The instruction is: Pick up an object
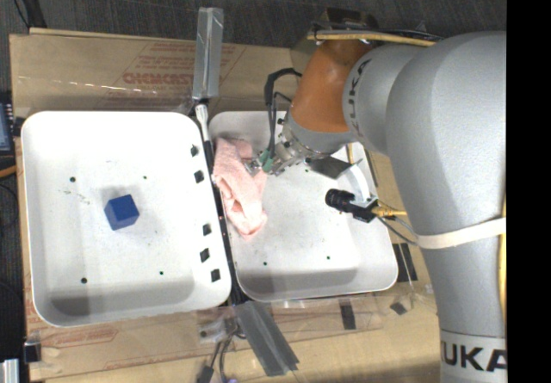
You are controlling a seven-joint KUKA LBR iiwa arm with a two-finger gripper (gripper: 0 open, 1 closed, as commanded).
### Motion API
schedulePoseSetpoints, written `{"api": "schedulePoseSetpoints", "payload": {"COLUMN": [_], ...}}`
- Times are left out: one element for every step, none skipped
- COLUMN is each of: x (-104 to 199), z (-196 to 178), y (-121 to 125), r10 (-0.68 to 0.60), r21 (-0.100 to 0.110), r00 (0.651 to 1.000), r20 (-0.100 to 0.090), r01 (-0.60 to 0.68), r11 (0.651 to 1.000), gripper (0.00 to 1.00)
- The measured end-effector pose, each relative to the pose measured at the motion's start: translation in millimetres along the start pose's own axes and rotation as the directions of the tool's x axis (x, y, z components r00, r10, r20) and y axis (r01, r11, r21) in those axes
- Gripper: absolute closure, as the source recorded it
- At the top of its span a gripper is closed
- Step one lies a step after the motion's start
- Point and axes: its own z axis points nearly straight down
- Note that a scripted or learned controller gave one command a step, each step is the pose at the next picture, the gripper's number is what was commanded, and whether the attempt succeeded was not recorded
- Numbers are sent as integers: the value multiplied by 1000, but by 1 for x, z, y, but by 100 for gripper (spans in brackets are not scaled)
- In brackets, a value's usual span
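Two shallow white plastic bins sit side by side on a brown cardboard-covered table [103, 63]. The left white bin [52, 287] has a small blue cube [122, 211] lying near its middle, a bit to the left, all by itself. The right white bin [301, 274] has a soft pink crumpled cloth [241, 188] lying along its left wall, stretching from near the back of the bin toward the middle. The big grey robot arm [430, 140] comes in from the right side and bends over the right bin, and its orange band [323, 89] shows above the wrist. The pincer [263, 163] is at the end of the arm, low over the back left part of the right bin, right at the upper edge of the pink cloth. It looks like it touches the cloth or is just beside it, but I cannot tell how far the pincer is open or whether it has hold of any cloth, because the tips are small and dark. A black cable plug [340, 199] hangs off the wrist over the right bin. The blue cube is well apart from the pincer.
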Motion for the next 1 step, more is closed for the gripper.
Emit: {"api": "schedulePoseSetpoints", "payload": {"x": [-58], "z": [-1], "y": [-17], "r10": [-89], "r21": [-3], "r00": [996], "r20": [4], "r01": [89], "r11": [996], "gripper": [0]}}
